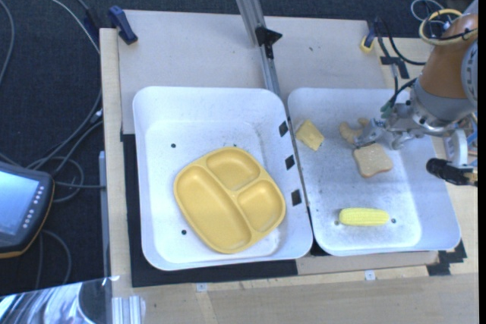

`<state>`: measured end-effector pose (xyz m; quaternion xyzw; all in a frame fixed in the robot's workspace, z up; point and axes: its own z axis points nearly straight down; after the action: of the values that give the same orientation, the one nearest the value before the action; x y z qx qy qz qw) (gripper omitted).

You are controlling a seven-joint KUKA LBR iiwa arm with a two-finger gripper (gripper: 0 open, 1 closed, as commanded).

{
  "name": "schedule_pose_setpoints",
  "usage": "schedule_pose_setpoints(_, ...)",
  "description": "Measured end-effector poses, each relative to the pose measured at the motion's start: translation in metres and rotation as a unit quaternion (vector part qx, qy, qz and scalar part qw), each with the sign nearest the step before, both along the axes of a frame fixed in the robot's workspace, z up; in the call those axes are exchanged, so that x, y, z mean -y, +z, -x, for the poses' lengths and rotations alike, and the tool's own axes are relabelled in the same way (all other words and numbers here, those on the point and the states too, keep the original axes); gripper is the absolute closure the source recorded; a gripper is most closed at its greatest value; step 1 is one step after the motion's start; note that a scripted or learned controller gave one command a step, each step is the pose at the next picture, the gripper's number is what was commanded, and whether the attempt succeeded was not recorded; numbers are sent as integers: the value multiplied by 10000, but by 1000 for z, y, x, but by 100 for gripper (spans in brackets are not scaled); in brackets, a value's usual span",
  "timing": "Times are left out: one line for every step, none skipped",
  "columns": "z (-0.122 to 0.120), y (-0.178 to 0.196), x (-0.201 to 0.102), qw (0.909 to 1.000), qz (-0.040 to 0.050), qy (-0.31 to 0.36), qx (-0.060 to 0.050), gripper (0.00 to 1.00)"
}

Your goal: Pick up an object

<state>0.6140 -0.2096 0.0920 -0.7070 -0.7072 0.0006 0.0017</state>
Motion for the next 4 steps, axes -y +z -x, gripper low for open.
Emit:
schedule_pose_setpoints(-1,13,0,10000,6,7,21,100)
schedule_pose_setpoints(-1,58,-2,10000,16,4,45,100)
schedule_pose_setpoints(-10,116,-10,10000,19,14,59,100)
schedule_pose_setpoints(-11,129,-10,10000,14,9,39,100)
